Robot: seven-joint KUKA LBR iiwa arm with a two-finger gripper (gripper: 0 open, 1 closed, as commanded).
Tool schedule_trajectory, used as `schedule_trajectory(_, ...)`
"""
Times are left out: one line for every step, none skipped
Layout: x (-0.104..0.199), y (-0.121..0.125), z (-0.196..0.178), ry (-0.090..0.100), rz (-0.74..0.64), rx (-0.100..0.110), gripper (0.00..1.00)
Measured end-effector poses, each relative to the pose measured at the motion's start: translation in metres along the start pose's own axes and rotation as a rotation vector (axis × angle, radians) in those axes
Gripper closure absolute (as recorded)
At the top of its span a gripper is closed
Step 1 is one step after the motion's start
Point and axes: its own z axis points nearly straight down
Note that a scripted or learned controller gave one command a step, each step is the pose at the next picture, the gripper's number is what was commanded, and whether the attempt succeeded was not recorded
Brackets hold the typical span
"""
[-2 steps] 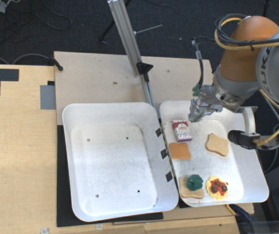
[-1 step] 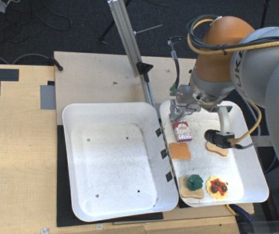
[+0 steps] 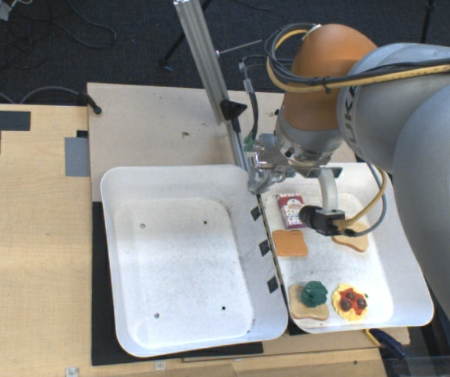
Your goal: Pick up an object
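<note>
My gripper [image 3: 258,181] hangs over the far left corner of the right bin [image 3: 404,277], close to the wall between the two bins. Just to its right lies a red and white packet [image 3: 290,210]. An orange-brown flat piece [image 3: 290,244] rests in front of the packet. Further right is a toast-like slice [image 3: 353,241], partly behind the robot's cable. At the near end of that bin sit a green lump on a bread slice [image 3: 312,296] and a yellow disc with red spots [image 3: 351,301]. Nothing shows between the gripper and these things.
The left bin [image 3: 130,181] adjoins the right one, with black clips along the shared wall [image 3: 263,247]. A slanted aluminium bar [image 3: 209,73] rises behind the gripper. The large grey arm covers the right bin's far right side.
</note>
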Motion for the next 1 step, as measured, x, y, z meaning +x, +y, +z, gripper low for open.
schedule_trajectory(0.0497,0.0106,0.0102,0.000,0.000,0.000,1.00)
